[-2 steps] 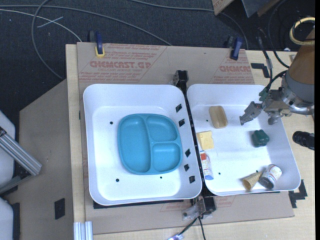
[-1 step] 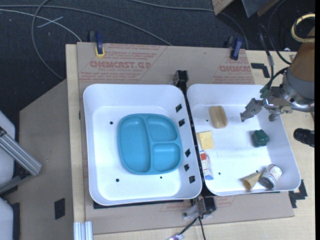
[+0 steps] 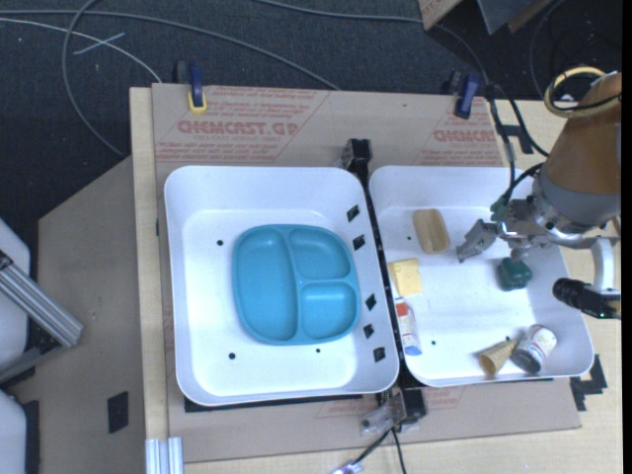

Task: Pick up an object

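The gripper (image 3: 492, 237), jaws spread and holding nothing, hovers over the right bin (image 3: 464, 363); the green object (image 3: 513, 274) at its 4 o'clock looks the nearest pick, needing a short shift and descent.

- The surface (image 3: 296, 117) is covered by a brown sheet printed with red lettering.
- Two blue clamps (image 3: 197, 89) are fixed at its far edge.
- Two white bins are set side by side on it, touching: the left bin (image 3: 188, 265), the right bin (image 3: 464, 191).
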`<control>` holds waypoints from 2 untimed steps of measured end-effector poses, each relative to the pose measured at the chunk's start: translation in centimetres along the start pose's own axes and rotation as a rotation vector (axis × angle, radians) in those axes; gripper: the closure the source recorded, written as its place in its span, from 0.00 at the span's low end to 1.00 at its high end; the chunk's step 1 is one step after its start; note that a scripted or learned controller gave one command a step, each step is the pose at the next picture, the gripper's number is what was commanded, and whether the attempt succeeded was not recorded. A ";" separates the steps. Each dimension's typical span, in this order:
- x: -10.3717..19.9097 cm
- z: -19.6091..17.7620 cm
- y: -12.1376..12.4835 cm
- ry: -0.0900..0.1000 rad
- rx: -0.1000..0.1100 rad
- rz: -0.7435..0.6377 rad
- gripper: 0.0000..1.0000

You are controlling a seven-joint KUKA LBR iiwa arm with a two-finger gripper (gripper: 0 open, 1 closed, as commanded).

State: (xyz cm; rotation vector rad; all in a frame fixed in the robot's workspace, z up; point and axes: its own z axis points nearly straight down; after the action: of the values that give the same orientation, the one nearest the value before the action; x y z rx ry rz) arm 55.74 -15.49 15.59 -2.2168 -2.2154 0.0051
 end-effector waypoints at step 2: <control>0.9 7.2 0.2 -0.001 -0.004 -0.001 0.00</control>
State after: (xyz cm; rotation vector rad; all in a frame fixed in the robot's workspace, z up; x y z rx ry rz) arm 55.90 -14.53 8.41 -2.2185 -2.2182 0.0021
